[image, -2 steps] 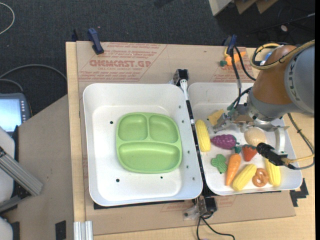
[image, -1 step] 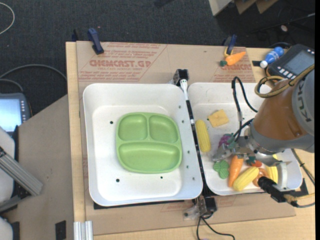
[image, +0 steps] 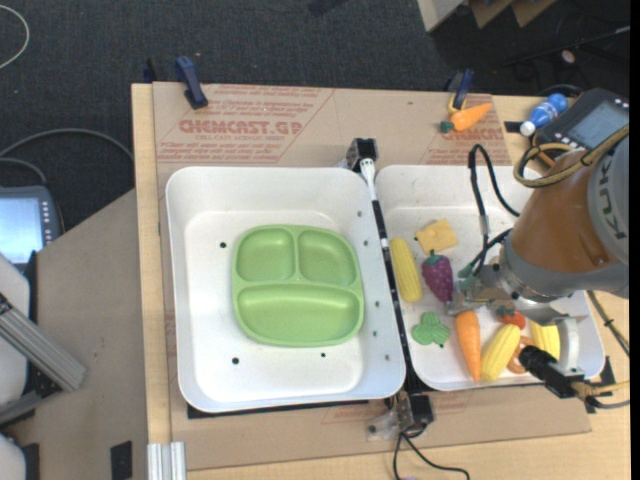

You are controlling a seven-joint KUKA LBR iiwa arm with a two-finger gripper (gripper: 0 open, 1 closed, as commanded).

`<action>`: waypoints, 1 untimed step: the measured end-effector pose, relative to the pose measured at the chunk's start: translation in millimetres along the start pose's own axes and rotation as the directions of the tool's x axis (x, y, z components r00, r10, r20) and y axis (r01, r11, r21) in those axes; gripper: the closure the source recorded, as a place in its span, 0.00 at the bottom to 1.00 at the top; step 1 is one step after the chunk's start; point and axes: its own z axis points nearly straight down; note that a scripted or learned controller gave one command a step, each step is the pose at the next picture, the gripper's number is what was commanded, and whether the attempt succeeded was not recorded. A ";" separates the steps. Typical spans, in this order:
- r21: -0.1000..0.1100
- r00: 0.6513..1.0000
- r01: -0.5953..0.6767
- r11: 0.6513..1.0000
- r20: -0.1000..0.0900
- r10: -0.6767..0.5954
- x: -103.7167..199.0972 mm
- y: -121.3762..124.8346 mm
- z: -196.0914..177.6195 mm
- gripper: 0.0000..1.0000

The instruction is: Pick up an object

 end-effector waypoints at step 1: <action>-0.011 1.000 0.009 1.000 0.000 -0.009 37.8 65.5 -95.7 1.00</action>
